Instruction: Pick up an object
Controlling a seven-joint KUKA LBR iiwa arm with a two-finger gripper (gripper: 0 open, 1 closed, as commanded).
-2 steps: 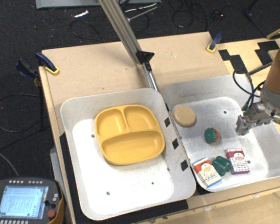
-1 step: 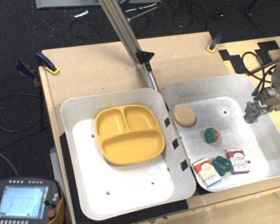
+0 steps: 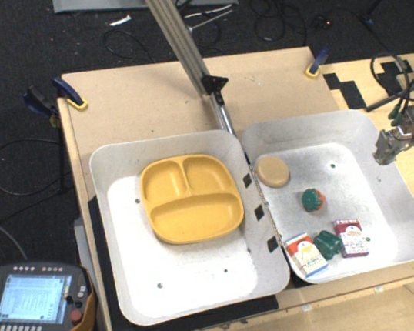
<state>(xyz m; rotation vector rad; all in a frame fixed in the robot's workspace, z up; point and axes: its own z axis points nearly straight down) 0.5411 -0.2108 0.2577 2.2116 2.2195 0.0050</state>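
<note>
In the right bin (image 3: 358,137) lie a tan round disc (image 3: 273,170), a green and red ball-like toy (image 3: 313,199), a dark green piece (image 3: 328,243), a white and orange box (image 3: 306,254) and a small red and white box (image 3: 351,238). My gripper (image 3: 388,148) hangs at the right bin's right rim, well apart from all of them, with nothing seen in it.
The left bin (image 3: 125,236) holds a yellow divided plate (image 3: 192,197). A metal pole (image 3: 180,36) slants down to the seam between the bins. A teach pendant (image 3: 34,303) lies on the floor at the left. Clamps (image 3: 317,62) sit at the bench corners.
</note>
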